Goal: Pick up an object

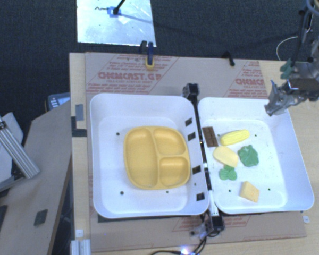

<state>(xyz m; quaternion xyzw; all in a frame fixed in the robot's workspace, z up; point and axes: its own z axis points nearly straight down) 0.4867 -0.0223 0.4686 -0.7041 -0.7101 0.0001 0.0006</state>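
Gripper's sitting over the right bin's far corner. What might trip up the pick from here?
The yellow corn cob, pale yellow wedge and dark green broccoli piece lie crowded, so closing fingers may nudge a neighbour. The two-finger gripper hangs near the right white bin's rim; a straight descent could clip it.

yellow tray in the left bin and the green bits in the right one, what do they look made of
The yellow tray looks like moulded plastic with a smooth, slightly glossy finish: even colour and rounded compartment walls. The two green pieces seem to be plastic or rubber toy food, matte and bumpy; the picture leaves which open.
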